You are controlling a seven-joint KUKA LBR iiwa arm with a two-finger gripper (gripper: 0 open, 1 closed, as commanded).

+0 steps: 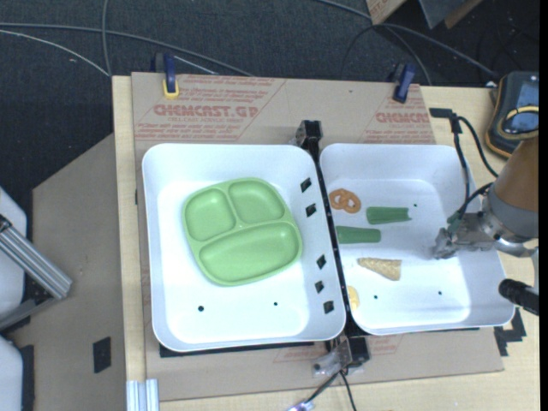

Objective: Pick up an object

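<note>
Where the grey arm with its orange band (521,197) comes in from the right, the frame edge cuts most of it off, and the small metal two-finger gripper (445,245) at its tip is too small and blurred to read — whether its claw stands wide or narrow cannot be told. It sits low over the right part of the right-hand shallow white bin (445,309), and nothing can be made out between its fingers. A small yellow piece (353,297) at that bin's left edge is half hidden by the rim.

Four small objects lie left of the gripper and apart from it. A brown pretzel-shaped piece (345,200) rests near the upper left of the bin; a dark green elongated piece (389,216) lies just to its right. Below them lies a second green elongated piece (357,235), and below that a pale tan wedge (380,267).

The left-hand shallow white bin (171,315) holds a light green plastic plate with three compartments (242,230), lying flat — its two small sections toward the top.

Both bins sit side by side on a brown board with red printing (201,110), held by a blue-and-yellow clamp (169,70) and a blue clamp (402,80) at its far edge. Dark carpet (214,15) with thin cables surrounds the bench
</note>
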